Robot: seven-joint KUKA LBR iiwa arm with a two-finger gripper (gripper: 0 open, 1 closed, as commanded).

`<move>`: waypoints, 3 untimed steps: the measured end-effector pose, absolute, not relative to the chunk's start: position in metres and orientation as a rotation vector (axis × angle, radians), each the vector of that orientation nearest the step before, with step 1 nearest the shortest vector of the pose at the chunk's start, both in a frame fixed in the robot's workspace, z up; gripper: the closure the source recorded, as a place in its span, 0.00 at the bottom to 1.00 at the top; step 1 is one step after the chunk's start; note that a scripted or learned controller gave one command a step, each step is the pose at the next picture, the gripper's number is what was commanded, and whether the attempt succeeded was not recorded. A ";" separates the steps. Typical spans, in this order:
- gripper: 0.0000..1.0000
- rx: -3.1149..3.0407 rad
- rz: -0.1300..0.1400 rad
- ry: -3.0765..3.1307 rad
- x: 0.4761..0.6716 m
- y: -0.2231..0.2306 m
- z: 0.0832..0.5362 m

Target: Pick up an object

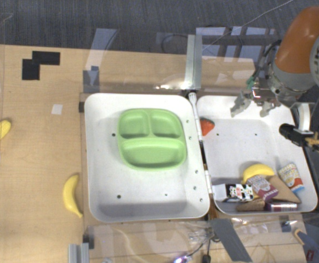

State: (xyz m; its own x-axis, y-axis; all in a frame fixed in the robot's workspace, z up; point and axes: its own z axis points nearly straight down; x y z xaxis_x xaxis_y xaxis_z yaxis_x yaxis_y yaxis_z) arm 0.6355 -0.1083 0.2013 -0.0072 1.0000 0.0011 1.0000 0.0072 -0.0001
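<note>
— Object to pick? A red piece [206,127] at nine o'clock in the right bin [258,141]; a yellow piece [257,172] among the packets [263,193] at six.
— Further left?
— A green tray [151,138] in the left bin [102,147].
— The claw [252,107]?
— Twelve o'clock over the right bin, fingers spread, nothing between.

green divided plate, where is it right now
In the camera view the green divided plate lies in the middle of the left white bin, left of the small red object.
</note>
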 end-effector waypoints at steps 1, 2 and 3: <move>0.00 -2.213 -0.001 -2.229 0.635 -0.108 0.201; 0.00 -2.008 -0.004 -2.418 0.642 -0.128 0.091; 0.00 -1.669 -0.003 -2.663 0.597 -0.150 0.156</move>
